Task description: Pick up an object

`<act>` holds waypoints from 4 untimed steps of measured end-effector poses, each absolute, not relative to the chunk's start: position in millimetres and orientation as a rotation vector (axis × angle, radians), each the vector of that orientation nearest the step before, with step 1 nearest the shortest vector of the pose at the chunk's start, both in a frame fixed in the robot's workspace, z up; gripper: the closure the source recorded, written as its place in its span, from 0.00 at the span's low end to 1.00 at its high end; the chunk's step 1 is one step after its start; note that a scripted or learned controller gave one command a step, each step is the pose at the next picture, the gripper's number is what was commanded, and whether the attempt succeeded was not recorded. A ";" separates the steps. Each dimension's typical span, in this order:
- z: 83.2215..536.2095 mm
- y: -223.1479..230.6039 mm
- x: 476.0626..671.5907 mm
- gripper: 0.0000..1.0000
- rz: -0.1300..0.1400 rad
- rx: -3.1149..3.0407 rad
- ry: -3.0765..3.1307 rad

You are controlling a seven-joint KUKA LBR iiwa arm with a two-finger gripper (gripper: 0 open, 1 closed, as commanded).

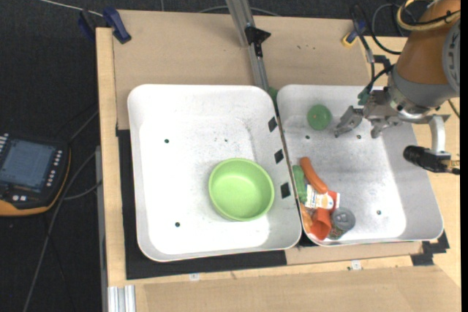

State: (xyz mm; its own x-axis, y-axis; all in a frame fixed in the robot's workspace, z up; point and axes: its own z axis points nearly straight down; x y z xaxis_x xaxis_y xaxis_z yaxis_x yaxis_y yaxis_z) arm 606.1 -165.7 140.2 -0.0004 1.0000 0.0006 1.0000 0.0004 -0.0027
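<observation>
Claw: your claw [363, 123] sits over the far part of the right-hand bin [409, 223]; both fingers are splayed apart with nothing between them, so count it as released.
Arm: the grey arm with its orange band [431, 47] comes in behind the claw, from the counter's right side.
Nearest candidate: a small green ball [319, 117] lies just beside the claw, on its left, apart from the fingertips and not touched.
Other candidates: nearer the camera than the claw, well apart from it, a cluster lies against the bin's near-left corner: an orange carrot-shaped piece [312, 173], an orange and white packet [320, 207] and a small grey round thing [342, 218]. You cannot tell how they overlap.
Left bin: a green bowl [241, 188] rests well to the claw's left, across the divide between bins.
Step in hand: judged as approach, before any grasp; nothing is lifted.
Next move calls for: shifting left until the ball sits between the fingers, lowering, then clenching.
Risk: the ball is likely to roll away if one finger nudges it first.
</observation>
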 end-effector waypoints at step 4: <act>220.6 -111.0 599.4 1.00 -0.002 -2.216 -2.226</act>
State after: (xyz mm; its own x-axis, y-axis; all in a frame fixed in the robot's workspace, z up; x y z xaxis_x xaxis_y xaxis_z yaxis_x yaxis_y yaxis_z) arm 599.4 -111.0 220.6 -0.0042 1.0000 0.0011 1.0000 0.0042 0.0006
